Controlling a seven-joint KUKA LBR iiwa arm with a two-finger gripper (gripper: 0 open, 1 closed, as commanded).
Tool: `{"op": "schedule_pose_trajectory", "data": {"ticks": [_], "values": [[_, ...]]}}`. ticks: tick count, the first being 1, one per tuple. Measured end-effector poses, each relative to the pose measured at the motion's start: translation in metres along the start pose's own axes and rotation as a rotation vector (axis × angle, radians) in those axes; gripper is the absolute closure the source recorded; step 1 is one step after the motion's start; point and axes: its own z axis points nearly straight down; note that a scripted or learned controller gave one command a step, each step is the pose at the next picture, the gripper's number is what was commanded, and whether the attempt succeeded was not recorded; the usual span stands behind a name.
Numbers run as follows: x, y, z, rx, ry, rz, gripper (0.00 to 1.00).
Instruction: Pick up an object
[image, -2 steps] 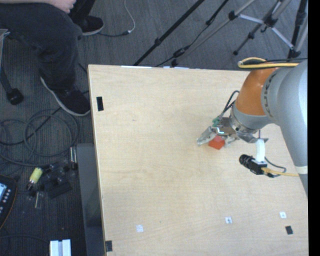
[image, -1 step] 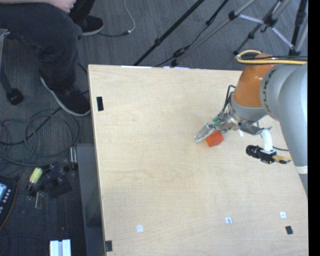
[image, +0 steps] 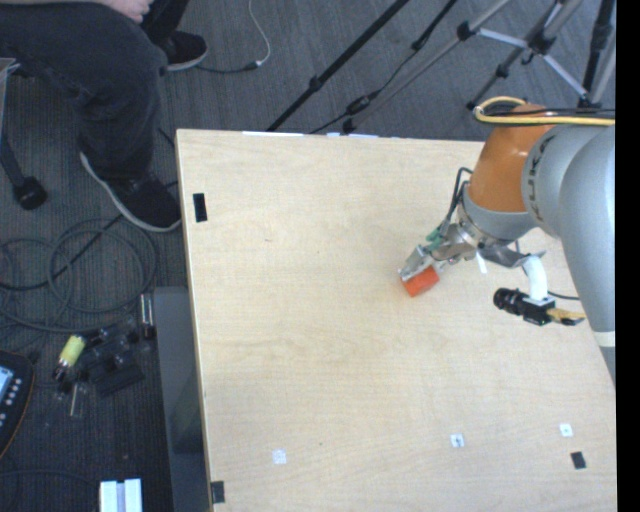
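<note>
A small orange block (image: 422, 282) is the one loose object on the pale wooden board (image: 320, 350). It sits at the tip of my gripper (image: 418, 272), right of the board's middle, and the silver fingers (image: 412, 264) close on its upper end. The grey arm with its orange band (image: 500, 175) reaches in from the right edge and slants down to the left toward the block. The underside of the block and its contact with the board are hidden, so I cannot tell whether it rests on the surface or hangs just above it.
The board carries black tape marks (image: 199, 207) at the far left and near the front right corner (image: 578, 460), plus small white tags (image: 279, 457) along the front. Cables and tripod legs (image: 540, 40) lie on the floor beyond the board's edges.
</note>
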Motion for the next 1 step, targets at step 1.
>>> {"op": "schedule_pose_trajectory", "data": {"ticks": [1], "values": [[0.0469, 0.0445, -0.0921, -0.001, 0.0, 0.031, 1.0]]}}
